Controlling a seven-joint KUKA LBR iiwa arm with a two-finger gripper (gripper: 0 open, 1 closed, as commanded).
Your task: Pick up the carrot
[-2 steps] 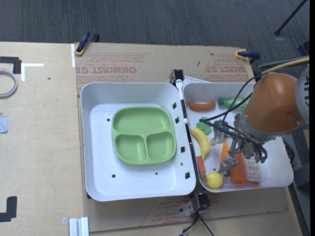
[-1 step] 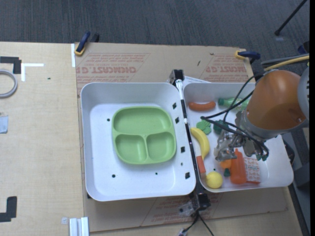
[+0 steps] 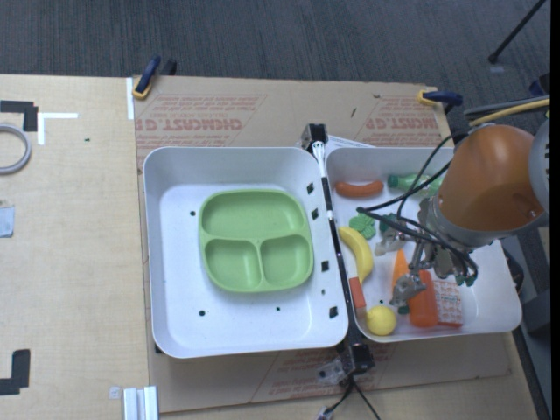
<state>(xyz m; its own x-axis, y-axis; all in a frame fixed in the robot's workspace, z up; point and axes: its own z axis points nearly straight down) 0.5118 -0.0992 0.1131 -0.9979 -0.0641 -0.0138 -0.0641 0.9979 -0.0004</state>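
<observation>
The carrot is a slim orange piece lying in the right bin, just right of the banana. My gripper hangs over the carrot's lower end, under the orange band of the arm. The gripper body and cables hide part of the carrot. I cannot make out from this angle whether anything is held.
A sausage, a green piece, a lemon, a red stick and an orange block with a white packet crowd the right bin. The left bin holds a green divided plate.
</observation>
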